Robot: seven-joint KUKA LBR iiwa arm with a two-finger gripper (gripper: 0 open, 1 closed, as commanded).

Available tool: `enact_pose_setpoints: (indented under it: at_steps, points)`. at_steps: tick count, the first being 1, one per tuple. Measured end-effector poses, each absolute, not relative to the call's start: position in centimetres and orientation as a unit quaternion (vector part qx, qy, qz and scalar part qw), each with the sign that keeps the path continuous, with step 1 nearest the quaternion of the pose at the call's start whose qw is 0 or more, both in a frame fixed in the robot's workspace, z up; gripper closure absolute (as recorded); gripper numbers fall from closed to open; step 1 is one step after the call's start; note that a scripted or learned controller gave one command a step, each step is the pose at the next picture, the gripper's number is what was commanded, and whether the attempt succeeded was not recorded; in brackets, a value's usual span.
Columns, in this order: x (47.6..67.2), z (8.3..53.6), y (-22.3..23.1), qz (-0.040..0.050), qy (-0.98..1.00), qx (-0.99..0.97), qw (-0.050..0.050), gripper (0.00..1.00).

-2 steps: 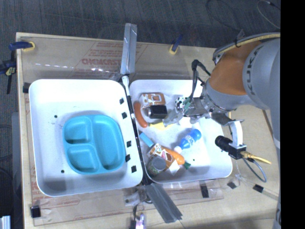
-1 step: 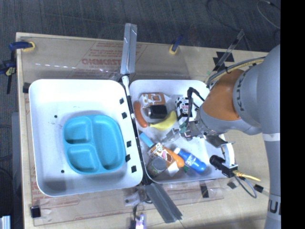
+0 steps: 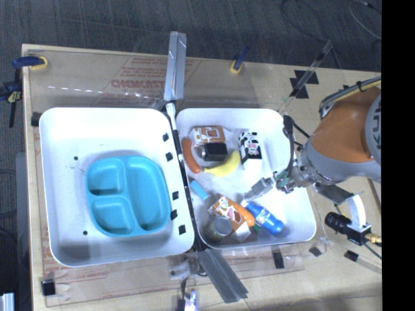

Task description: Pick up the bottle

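Seen from above: bottle (image 3: 266, 218), blue, lying in the right bin (image 3: 295, 229) near its front wall, just beside a carton (image 3: 228, 211). Gripper (image 3: 260, 188) poised just above the bottle, holding nothing; finger spread impossible to tell.

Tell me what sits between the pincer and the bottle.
Nothing: in the camera view, the pincer hangs just above the blue bottle, with bare white bin floor between them. A carton lies beside the bottle, left of that gap.
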State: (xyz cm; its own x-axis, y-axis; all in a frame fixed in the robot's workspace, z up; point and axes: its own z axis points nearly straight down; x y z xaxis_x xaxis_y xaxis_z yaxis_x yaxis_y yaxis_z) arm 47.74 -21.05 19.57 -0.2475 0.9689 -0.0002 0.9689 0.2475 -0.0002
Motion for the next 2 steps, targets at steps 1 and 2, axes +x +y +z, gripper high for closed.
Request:
enact_pose_setpoints:
  at_steps: [1, 2]
  points:
    - [48.3, 11.2, -21.1, 0.0047, 0.784, 0.621, 0.008, 0.0]
    - [48.5, 12.2, -21.1, 0.0048, 0.785, 0.619, 0.01, 1.0]
